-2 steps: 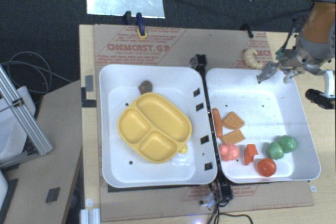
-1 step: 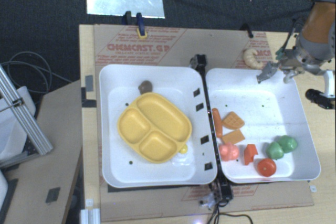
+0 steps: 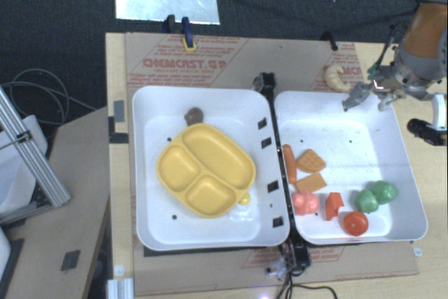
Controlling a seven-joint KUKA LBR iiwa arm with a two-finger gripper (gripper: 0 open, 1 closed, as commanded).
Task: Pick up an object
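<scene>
My gripper (image 3: 368, 100) hangs over the far right corner of the right bin (image 3: 350, 129), open, with nothing between its fingers. Toy foods lie along that bin's near side, well below the gripper: a thin orange stick (image 3: 288, 163), a waffle-patterned orange piece (image 3: 311, 162), a flat orange slab (image 3: 311, 183), a pink lump (image 3: 304, 203), a small red-orange block (image 3: 333, 205), a red tomato (image 3: 355, 222) and a green vegetable (image 3: 375, 196). In the left bin (image 3: 150, 150) sits a yellow divided plate (image 3: 205, 168), with a small brown object (image 3: 194, 115) just behind it.
A tan curved item (image 3: 337, 78) rests on the cardboard behind the right bin, left of the gripper. A black divider with clips (image 3: 269, 136) runs between the bins. A blue-and-yellow clamp (image 3: 186, 31) stands at the bench's far edge.
</scene>
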